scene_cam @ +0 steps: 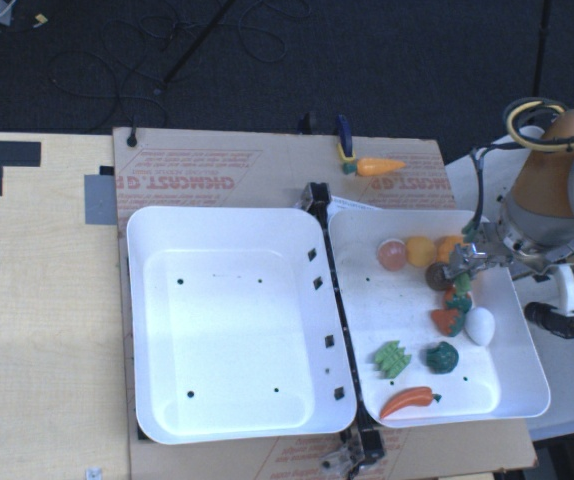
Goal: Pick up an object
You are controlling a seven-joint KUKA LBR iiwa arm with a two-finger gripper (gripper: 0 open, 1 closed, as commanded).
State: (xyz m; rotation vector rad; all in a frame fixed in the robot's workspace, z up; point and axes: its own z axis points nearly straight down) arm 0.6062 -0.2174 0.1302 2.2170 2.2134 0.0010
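Observation:
The right bin (522, 393) holds several toy foods: a pink ball (392, 255), an orange fruit (420, 250), a dark brown round piece (436, 276), a red piece with a green top (448, 318), a white egg (480, 325), a light green leafy piece (392, 358), a dark green broccoli (442, 356) and a red chili (407, 400). My gripper (464, 260) reaches in from the right and hangs low over the bin's upper right part, right beside the brown piece and a second orange fruit (450, 245). Its tip is partly hidden among these items.
The left bin (227, 318) stands beside the right one, with black clips along the shared rim. A toy carrot (377, 167) lies on the cardboard behind the bins. A blue-handled clamp (344, 138) sits at the cardboard's back edge. Cables run across the dark floor beyond.

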